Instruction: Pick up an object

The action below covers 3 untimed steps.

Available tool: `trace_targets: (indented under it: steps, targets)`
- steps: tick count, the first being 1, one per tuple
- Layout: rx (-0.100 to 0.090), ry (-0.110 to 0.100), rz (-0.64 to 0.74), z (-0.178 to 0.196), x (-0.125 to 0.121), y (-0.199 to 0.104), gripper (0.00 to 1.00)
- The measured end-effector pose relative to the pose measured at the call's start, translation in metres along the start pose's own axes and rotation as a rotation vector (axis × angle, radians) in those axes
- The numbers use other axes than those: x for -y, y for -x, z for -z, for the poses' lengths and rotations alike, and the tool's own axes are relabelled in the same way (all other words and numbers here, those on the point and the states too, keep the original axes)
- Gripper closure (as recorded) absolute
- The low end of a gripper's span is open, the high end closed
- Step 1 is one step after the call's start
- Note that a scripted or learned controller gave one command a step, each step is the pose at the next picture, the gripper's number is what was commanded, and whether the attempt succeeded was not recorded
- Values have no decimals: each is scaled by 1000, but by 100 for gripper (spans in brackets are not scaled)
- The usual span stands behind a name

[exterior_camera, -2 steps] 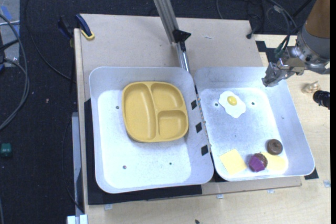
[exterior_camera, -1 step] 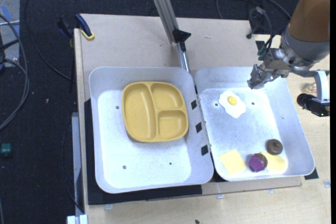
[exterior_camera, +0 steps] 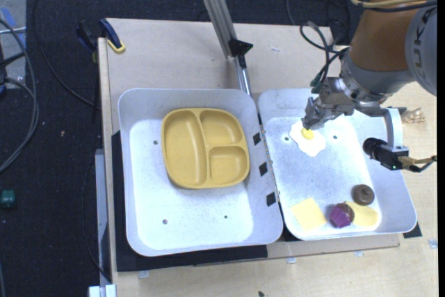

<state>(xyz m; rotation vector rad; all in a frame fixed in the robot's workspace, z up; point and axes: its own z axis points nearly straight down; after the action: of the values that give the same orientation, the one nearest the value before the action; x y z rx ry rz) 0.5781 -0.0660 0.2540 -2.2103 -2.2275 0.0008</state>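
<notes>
I have the pincer (exterior_camera: 311, 123) down low in the right bin (exterior_camera: 389, 170), its tip right at the top edge of the fried egg (exterior_camera: 308, 140). From this angle I can't tell how the pincer is set; the tip is a dark blur against the egg's yolk. I see nothing lifted.

Step, as I read it: the reach onto a target, grasp not yet confirmed. The egg lies flat on the bin floor directly under and just in front of the tip.

Well away from the pincer, toward the bin's near edge: a yellow cheese slice (exterior_camera: 308, 213), a purple lump (exterior_camera: 340, 215), a brown doughnut (exterior_camera: 362, 195), clustered, some touching. Far to the pincer's other side, a yellow divided plate (exterior_camera: 206, 148) sits in the left bin (exterior_camera: 139, 170).

Next move, in my judgement: the egg is thin and flat, so the tip must bite at its rim, then lift straight up. Slipping off looks likely.
</notes>
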Motion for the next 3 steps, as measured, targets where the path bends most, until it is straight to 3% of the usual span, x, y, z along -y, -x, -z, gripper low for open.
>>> trace_targets:
  steps: [1, 3]
  targets:
    - [0, 1, 0, 5, 17, -47, 100]
    - [1, 0, 0, -24, 44, -149, 100]
